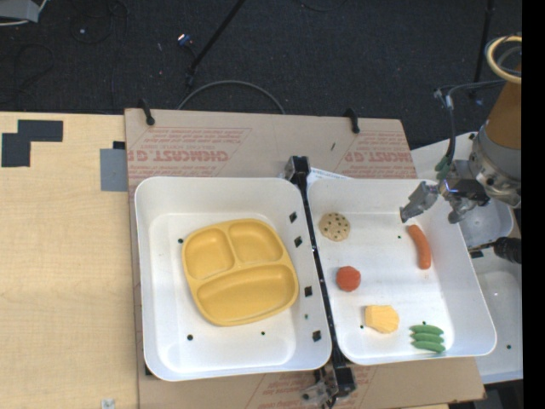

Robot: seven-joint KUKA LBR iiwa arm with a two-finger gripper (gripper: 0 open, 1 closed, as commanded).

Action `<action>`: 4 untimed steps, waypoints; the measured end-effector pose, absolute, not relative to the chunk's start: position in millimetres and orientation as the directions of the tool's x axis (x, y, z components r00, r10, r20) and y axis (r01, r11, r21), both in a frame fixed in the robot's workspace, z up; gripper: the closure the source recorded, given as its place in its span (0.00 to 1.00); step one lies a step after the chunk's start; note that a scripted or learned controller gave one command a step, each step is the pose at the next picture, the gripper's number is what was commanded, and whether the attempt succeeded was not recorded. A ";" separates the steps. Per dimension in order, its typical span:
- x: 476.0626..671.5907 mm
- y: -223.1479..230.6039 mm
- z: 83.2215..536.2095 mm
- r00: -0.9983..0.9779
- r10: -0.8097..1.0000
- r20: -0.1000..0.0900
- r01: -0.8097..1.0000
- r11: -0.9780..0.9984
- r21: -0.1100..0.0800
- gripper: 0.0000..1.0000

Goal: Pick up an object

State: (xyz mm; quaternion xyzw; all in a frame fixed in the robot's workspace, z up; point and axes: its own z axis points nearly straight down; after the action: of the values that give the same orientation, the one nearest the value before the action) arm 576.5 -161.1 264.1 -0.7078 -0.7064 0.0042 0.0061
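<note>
- Nearest the camera, one green pea pod cluster (427,337) and one yellow cheese wedge (381,319) lie just beside each other at the front of the right bin (485,313); both look like light, stiff plastic toys. The wedge's flat sides should suit a pinch across its width.
- Further in, one red tomato (347,278) sits alone; round and probably slippery, so it may roll off the fingers.
- One orange sausage (420,246) lies lengthwise near the right wall, closest to the gripper; best pinched across its narrow middle.
- One cookie (334,226) lies flat, hard to get under.
- One yellow divided tray (239,270) rests in the left bin (162,228).
- Farthest, the gripper (443,199) hovers above the sausage's far end, fingers spread wide and holding nothing.
</note>
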 end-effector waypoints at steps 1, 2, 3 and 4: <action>578.5 -160.8 270.9 0.000 1.000 0.001 1.000 0.000 -0.003 0.00; 571.5 -167.1 213.2 0.001 1.000 0.001 1.000 -0.001 -0.006 0.00; 567.9 -166.4 169.7 0.001 1.000 0.002 1.000 0.000 -0.007 0.00; 567.2 -166.3 106.1 0.001 1.000 0.002 1.000 -0.001 -0.007 0.00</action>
State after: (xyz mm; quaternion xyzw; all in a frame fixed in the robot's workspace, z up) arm 567.2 -166.3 106.1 -0.7073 -0.7069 0.0016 0.0031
